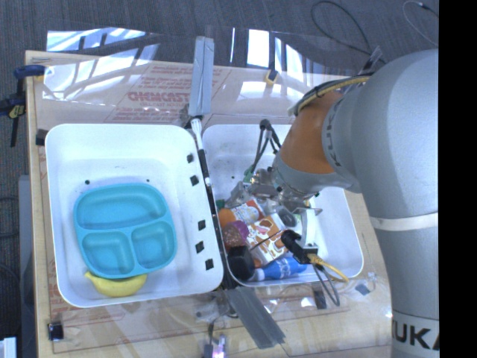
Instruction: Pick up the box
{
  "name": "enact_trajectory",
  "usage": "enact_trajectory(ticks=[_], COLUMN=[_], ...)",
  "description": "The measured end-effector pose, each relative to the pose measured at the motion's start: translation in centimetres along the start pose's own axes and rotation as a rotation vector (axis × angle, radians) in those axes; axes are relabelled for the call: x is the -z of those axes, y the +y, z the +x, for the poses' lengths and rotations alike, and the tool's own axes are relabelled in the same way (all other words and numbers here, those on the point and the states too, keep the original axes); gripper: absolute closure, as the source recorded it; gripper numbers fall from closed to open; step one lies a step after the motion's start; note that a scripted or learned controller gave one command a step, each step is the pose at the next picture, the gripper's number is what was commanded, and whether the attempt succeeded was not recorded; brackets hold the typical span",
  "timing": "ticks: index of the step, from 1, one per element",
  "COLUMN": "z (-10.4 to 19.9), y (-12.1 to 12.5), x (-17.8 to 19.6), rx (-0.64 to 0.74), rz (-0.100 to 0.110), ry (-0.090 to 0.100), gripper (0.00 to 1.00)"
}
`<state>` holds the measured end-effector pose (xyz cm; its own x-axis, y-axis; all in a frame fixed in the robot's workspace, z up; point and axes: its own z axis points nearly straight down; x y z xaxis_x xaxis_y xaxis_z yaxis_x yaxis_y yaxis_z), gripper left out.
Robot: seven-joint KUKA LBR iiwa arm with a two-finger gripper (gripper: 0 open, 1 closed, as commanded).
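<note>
Box is the orange-and-white printed carton in the right bin, over at the bin's 8 o'clock side, close to the wall it shares with the left bin. It sits tilted in a little heap of stuff. The pincer is just beside it, so the box is at roughly 6 o'clock from the pincer. Honestly can't tell if they touch, and can't tell if the pincer is open or closed, since the wrist and the orange band of the arm cover most of it.

The heap is hard to read too. There's a small orange thing and a dark red thing at the box's 9 o'clock. A black item and a blue tube-like thing sit at its 6 o'clock, partly buried, no idea what they really are.

The left bin has a blue divided tray with a banana tucked at its 6 o'clock edge.

Both bins sit on a table with a glossy clear cover and red-printed cardboard at 12 o'clock. There's a blue clamp on the 10 o'clock corner, dark grey carpet around it, and cables on the floor at 1 o'clock.
</note>
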<state>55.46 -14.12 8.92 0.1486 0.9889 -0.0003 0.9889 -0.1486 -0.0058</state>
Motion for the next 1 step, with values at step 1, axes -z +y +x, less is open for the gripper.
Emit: enact_trajectory(ticks=[1], z=[0.03], y=[0.07], x=[0.77], rx=[0.004], rz=[0.002], ry=[0.0], gripper=[1.0])
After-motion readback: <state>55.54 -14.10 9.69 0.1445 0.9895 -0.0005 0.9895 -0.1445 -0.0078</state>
